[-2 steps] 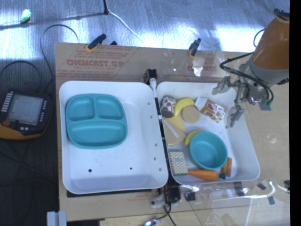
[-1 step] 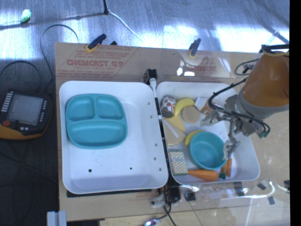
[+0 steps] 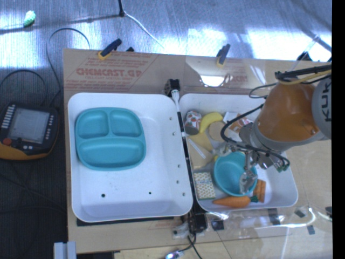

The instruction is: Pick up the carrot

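The carrot (image 3: 233, 202) is seen lying flat on the floor of the right bin (image 3: 288, 196), close to its near wall, just below the blue bowl (image 3: 230, 172). No lift has been made: the carrot rests on the bin floor, so the pick is judged as not yet done. The gripper (image 3: 249, 181) is held low over the bowl's right edge, just above and to the right of the carrot's thick end. Whether the pincer is open or closed cannot be told, since it is blurred against the bowl. Nothing is seen gripped. A 2nd orange piece (image 3: 261, 190) lies just right of the bowl. What is left, by this judgement, is the final descent onto the carrot, the closing and the raising.
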`<state>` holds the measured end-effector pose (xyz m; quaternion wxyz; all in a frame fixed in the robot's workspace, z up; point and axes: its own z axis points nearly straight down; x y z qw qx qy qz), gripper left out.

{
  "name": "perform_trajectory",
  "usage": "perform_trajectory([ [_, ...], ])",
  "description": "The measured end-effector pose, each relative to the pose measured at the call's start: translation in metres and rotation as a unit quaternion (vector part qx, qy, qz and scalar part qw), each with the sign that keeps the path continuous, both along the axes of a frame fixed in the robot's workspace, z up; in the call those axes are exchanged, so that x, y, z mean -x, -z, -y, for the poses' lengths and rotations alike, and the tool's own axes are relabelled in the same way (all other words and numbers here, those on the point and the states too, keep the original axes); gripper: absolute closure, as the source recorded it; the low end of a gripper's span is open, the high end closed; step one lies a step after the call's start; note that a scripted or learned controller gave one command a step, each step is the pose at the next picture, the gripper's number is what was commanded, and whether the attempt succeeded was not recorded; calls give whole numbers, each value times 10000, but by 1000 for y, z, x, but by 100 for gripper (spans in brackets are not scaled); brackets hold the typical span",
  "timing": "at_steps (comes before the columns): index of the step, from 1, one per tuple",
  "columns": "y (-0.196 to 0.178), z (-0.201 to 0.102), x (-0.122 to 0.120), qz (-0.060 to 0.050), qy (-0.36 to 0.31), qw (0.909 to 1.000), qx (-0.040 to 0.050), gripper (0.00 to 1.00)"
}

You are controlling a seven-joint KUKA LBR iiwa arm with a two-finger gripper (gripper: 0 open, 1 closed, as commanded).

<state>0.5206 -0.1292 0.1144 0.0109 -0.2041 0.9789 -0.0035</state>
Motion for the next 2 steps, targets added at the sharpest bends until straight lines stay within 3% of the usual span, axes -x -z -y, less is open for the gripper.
perform_trajectory([
  [1,-71,-105,19,-81,1510,9885,-46,0],
  [2,-61,-22,-3,-100,821,9966,-12,0],
])
